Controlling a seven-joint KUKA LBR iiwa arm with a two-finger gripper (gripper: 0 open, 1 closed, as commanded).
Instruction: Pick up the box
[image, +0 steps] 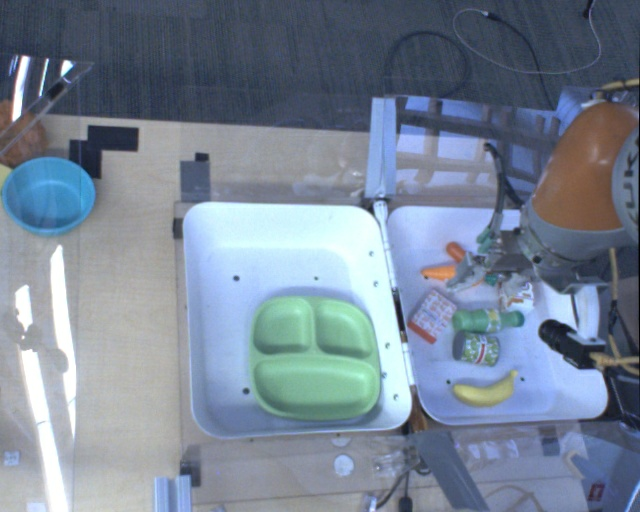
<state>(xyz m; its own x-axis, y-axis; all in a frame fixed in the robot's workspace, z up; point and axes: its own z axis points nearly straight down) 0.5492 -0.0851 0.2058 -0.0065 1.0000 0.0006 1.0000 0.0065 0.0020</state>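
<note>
Banana (487, 389): lies lowest in the right bin (560, 405), at its front edge, below the gripper and well apart from it.
Can (477, 348): stands just above the banana, green-labelled, below the gripper.
Bottle (487, 320): a green bottle on its side, just above the can, near the gripper and beneath it.
Box (432, 314): small, white with red print, lying flat and tilted on the right bin's floor close to the divider; it sits down and to the left of the gripper, near it but apart, not between the fingers.
Carrots (437, 271): two small orange pieces, one just left of the gripper, the other a little above it.
Gripper (492, 268): hangs low over the upper middle of the right bin beneath the grey arm (590, 195) with its orange band; whether it is released or clenched cannot be told from this angle, and nothing is seen held.
Plate (315, 355): a green divided plate resting in the left bin (230, 250), far to the gripper's left.
Bowl (48, 195): blue, on the counter (110, 400) at the far left, farthest from the gripper.
</note>
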